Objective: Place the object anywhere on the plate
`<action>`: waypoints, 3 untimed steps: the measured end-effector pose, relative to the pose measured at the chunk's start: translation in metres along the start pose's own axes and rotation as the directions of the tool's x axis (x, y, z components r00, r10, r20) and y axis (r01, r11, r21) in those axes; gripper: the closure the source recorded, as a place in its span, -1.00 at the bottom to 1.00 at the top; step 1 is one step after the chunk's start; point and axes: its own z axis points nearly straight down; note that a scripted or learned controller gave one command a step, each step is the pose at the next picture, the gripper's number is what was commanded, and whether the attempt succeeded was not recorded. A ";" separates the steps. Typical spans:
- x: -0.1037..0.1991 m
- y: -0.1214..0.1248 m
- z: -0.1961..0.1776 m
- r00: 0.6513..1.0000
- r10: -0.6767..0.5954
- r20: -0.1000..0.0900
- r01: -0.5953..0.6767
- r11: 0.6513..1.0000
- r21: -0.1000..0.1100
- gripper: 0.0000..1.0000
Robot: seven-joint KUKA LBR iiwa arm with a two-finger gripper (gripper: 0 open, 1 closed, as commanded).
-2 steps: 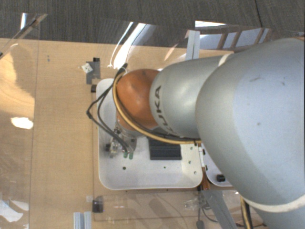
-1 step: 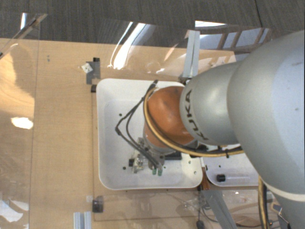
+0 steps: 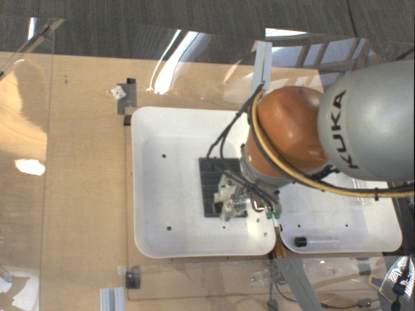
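Near the centre of the frame, the claw (image 3: 232,199) is seen low over a dark square plate (image 3: 211,177) that lies in the left white bin (image 3: 155,193). How far the claw is parted cannot be told (pale metal parts and cables crowd the view there), nor whether anything is gripped. The grey arm (image 3: 369,118) with its orange band (image 3: 285,131) is set at centre right. A marker pen (image 3: 318,241) lies in the right bin (image 3: 389,238), lower right. Both bins rest on the wooden surface (image 3: 65,173).
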 end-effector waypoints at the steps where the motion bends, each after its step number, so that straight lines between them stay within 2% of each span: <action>1: -0.021 0.049 -0.054 0.895 0.447 -0.002 -0.447 0.895 0.000 1.00; 2: -0.010 0.114 -0.008 0.596 0.803 -0.004 -0.803 0.596 0.006 1.00; 3: -0.082 0.064 0.014 0.581 0.814 -0.002 -0.814 0.581 0.006 1.00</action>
